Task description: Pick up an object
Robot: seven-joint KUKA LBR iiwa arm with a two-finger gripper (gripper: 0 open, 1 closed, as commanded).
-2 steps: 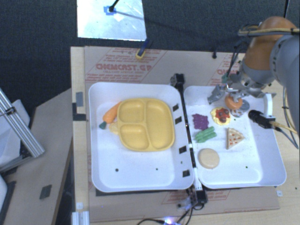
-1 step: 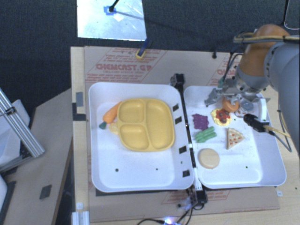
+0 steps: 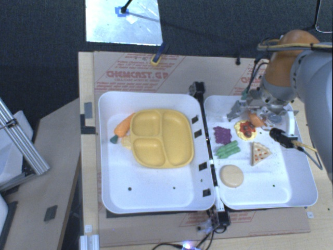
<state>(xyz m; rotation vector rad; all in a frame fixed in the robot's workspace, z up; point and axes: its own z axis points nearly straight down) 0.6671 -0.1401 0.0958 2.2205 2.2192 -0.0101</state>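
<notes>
My gripper (image 3: 255, 111) hangs low over the back of the right bin (image 3: 291, 187), coming in from the right. Right under it lie a small orange toy (image 3: 256, 121) and a yellow-and-red toy food (image 3: 244, 130); I cannot tell whether it touches either. Also in this bin are purple grapes (image 3: 222, 135), green beans (image 3: 227, 150), a pizza slice (image 3: 259, 152) and a round tan biscuit (image 3: 231, 175). Nothing is lifted.
The left bin (image 3: 119, 191) holds a yellow divided plate (image 3: 158, 138) with a carrot (image 3: 123, 125) against its left side. A black-clipped divider (image 3: 204, 134) runs between the bins. A shiny metal sheet (image 3: 124, 14) lies beyond the bench.
</notes>
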